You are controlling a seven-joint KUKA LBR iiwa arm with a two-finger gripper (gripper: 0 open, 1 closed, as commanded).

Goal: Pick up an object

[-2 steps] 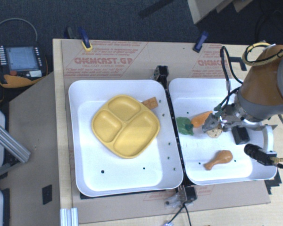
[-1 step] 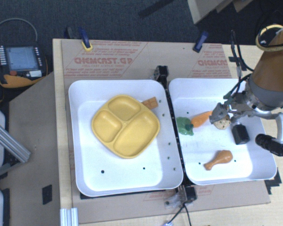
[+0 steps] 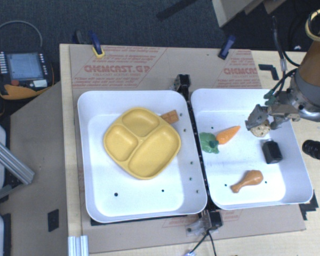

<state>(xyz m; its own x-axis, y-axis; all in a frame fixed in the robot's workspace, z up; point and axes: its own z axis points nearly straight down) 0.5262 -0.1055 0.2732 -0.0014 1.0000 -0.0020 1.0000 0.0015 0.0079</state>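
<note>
Grey arm (image 3: 309, 84) over rt bin (image 3: 293, 196); jaws (image 3: 261, 126) clamped on small beige obj (image 3: 261, 129), by carrot (image 3: 228, 134).

Bright even overhead light, soft shadows, mild glare on white bins (image 3: 90, 143), sharp focus

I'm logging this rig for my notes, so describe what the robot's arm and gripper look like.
The arm comes in from the right, with a tan-orange section above a rounded grey wrist. Thin dark cables run along it toward the wrist. The gripper is a small grey metal assembly with dark parts.
</note>
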